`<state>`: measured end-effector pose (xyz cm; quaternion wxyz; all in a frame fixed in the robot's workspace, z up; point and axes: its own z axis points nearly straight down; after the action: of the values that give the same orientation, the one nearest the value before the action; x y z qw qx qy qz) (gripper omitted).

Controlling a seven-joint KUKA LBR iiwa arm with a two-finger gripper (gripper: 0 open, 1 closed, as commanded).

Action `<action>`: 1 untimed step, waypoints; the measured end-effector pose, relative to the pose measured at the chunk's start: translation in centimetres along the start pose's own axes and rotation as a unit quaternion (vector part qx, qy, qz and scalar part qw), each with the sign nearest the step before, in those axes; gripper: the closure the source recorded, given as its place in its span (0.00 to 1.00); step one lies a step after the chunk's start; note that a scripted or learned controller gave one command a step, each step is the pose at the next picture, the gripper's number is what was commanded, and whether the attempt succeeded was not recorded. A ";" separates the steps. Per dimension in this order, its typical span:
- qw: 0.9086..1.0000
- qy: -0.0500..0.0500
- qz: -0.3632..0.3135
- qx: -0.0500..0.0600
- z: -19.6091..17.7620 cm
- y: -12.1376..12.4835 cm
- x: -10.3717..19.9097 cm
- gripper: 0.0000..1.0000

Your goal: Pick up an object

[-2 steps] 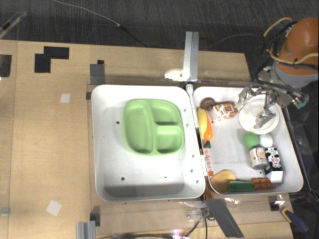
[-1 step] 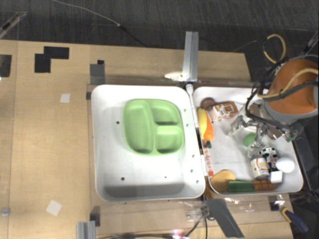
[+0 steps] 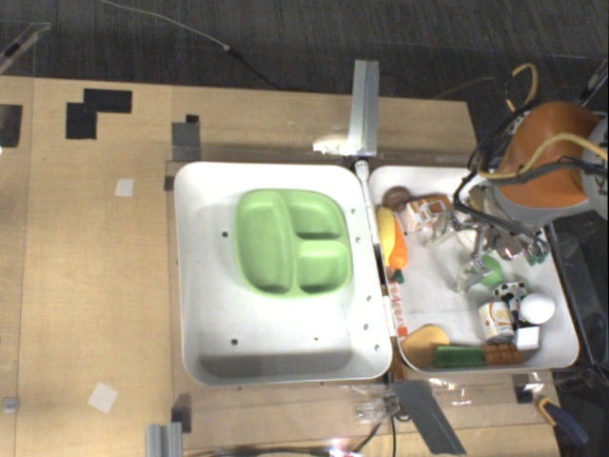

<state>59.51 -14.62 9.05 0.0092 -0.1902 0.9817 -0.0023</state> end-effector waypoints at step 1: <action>0.997 0.028 0.077 -0.003 0.1 0.6 -4.9 0.00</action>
<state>63.82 -12.25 9.05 -0.0187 -0.1138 0.9933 -0.0041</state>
